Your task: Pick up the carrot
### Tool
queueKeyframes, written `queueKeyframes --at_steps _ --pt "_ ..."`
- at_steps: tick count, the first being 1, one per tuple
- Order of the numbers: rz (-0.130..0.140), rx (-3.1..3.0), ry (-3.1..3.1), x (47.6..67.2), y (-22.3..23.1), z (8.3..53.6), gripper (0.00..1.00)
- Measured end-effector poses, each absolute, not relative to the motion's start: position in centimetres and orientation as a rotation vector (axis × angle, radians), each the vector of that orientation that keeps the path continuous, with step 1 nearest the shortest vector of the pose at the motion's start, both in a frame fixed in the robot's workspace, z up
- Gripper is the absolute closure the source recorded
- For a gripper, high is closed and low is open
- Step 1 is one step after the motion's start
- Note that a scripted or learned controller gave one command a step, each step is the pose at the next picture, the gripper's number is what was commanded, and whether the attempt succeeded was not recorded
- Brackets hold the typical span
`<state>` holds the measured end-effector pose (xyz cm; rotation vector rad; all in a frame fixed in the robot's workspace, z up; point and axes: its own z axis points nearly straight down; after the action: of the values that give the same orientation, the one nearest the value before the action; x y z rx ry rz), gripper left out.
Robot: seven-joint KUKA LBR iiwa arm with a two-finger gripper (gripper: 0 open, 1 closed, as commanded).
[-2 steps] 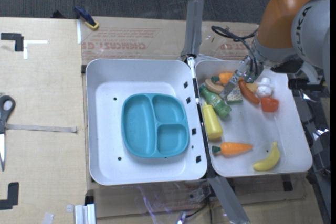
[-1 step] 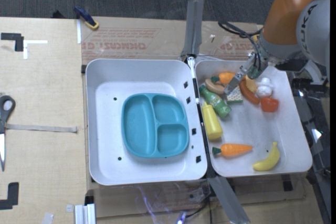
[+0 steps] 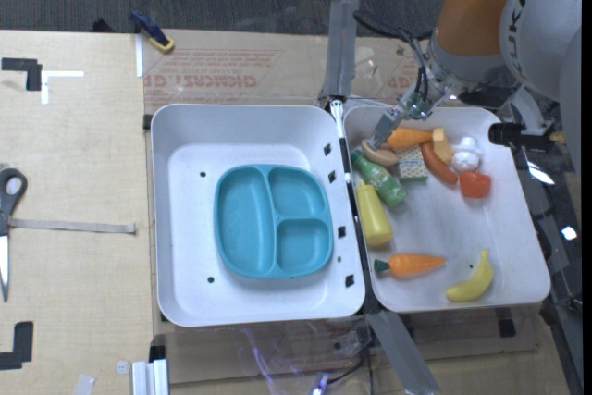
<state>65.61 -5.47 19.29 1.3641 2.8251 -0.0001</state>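
Cardboard covers the counter (image 3: pixel 231 69) under two bins, and in the right bin (image 3: pixel 504 227) the carrot (image 3: pixel 413 265) lies near the front edge, long axis left-right, well forward of the pincer (image 3: pixel 381 139), which hangs at the back-left corner with an opening I cannot tell.

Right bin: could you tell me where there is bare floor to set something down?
The right bin has bare floor along its right side, between the tomato and the banana, and a small patch between the yellow bottle and the carrot. The far-left corner is crowded, with food heaped under the gripper.
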Motion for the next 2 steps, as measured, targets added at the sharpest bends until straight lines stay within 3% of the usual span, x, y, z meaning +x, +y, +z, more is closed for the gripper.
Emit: queueKeyframes --at_steps 1,2 --pt "-0.003 1.858 2.533 64.4 -11.9 9.5 0.00" --pt "-0.001 2.033 2.390 66.0 -15.0 17.4 0.00"
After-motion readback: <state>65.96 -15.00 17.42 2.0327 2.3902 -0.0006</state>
